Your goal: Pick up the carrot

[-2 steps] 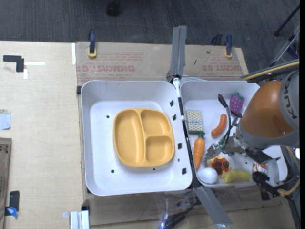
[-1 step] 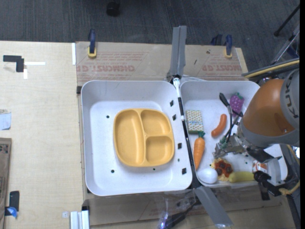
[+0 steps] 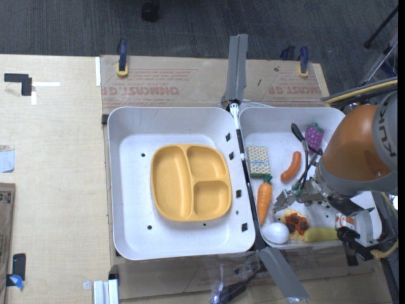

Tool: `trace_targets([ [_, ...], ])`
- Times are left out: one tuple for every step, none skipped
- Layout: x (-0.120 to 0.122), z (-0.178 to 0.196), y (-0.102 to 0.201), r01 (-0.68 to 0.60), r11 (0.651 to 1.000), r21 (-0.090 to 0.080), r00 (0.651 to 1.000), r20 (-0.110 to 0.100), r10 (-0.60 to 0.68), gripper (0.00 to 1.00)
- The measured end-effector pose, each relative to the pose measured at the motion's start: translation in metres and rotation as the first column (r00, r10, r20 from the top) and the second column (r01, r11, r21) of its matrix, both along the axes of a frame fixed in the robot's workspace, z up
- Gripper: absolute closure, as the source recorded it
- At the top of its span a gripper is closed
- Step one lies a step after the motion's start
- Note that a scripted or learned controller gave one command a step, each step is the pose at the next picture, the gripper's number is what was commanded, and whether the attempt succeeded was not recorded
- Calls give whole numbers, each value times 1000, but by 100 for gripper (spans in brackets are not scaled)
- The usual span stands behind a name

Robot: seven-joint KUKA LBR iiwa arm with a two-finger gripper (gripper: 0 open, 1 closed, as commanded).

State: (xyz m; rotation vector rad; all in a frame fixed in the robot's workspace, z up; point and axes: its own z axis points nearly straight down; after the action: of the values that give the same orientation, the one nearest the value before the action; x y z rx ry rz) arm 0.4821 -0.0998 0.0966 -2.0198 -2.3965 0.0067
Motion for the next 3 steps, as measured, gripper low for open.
trace_targets([
  [4, 24, -40, 39, 999, -2, 999, 6, -39, 0],
  [40, -7, 0, 119, 993, -2, 993, 4, -119, 0],
  [-5, -7, 5, 26, 1000, -1, 1000, 4, -26, 0],
])
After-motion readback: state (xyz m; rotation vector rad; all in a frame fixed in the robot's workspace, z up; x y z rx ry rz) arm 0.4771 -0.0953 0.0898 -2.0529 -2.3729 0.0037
